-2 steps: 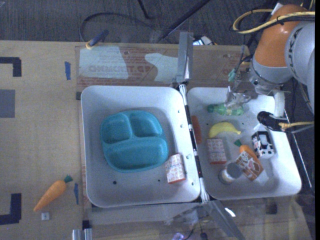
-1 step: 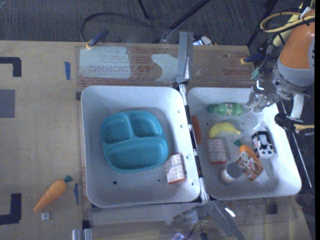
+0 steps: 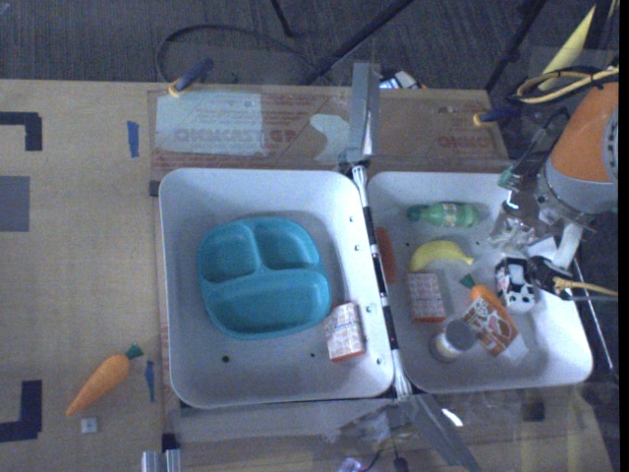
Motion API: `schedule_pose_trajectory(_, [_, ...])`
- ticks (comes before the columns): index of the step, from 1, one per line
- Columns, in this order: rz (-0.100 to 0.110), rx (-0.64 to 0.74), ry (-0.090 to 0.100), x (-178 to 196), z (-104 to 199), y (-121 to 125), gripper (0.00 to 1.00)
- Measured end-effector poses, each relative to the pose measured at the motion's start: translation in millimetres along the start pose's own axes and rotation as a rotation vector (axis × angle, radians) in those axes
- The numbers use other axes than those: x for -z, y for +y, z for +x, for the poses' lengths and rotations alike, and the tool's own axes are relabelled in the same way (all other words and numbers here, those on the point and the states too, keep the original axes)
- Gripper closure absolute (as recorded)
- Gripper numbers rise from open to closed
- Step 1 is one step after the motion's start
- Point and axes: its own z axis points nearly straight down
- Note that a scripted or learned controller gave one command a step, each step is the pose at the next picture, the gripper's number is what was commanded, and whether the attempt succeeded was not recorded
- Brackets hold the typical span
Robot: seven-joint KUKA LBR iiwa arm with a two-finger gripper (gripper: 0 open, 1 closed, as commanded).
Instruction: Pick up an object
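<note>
Reaching in from the right, the grey arm (image 3: 580,160) with its orange band hangs over the right bin (image 3: 570,357), wrist pointing down at the bin's far right side. The gripper (image 3: 531,232) sits low there, just above a black-and-white toy (image 3: 515,285); how far it is spread, I cannot tell. Near it lie a banana (image 3: 440,255), a green bottle (image 3: 444,214), an orange carton (image 3: 489,321) and a can (image 3: 452,342). A blue divided plate (image 3: 263,275) fills the left bin (image 3: 187,362).
</note>
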Motion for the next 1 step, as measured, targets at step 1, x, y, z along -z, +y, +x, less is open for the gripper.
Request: schedule_pose_trajectory(1, [0.011,-0.031,-0.008,86.2,-5.5,-3.5,1.00])
